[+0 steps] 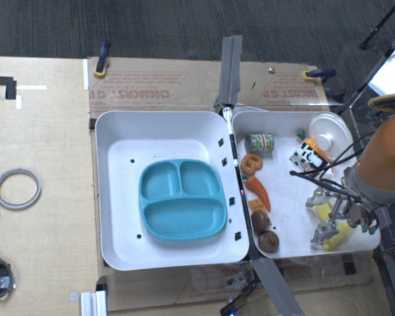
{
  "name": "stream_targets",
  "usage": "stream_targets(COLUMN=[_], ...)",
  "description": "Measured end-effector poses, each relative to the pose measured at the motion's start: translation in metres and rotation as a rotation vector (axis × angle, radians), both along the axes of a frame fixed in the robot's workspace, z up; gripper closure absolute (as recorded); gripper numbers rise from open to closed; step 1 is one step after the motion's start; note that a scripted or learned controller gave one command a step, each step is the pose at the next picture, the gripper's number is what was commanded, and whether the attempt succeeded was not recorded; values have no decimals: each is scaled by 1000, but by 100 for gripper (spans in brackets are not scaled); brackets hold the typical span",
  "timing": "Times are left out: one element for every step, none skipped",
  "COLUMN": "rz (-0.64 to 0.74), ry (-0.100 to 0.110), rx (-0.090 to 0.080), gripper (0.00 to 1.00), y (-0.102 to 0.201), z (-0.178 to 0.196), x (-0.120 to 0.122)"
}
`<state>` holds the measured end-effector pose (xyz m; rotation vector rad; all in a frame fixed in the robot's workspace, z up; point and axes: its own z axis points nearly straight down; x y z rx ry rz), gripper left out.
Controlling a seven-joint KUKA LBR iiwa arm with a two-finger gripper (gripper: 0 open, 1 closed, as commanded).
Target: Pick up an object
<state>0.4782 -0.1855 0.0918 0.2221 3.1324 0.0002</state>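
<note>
Hand [330, 226] spread open over one yellow piece [337, 237] — one teal plate [182, 199] lies well apart.

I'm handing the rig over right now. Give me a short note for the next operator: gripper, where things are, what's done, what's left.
Gripper: low in the right bin, over a yellow object; can't tell whether it has a grip.
Left bin: blue divided plate.
Right bin, left side: green can, pretzel, carrot, brown items. Top right: white bowl.
Done: nothing visibly lifted.
Left: secure and lift one object.
</note>
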Motion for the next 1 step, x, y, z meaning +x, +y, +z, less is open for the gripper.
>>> stream_targets(rz=[4], ry=[-3], rx=[-1], gripper=[100], y=[1], z=[9], x=[2])
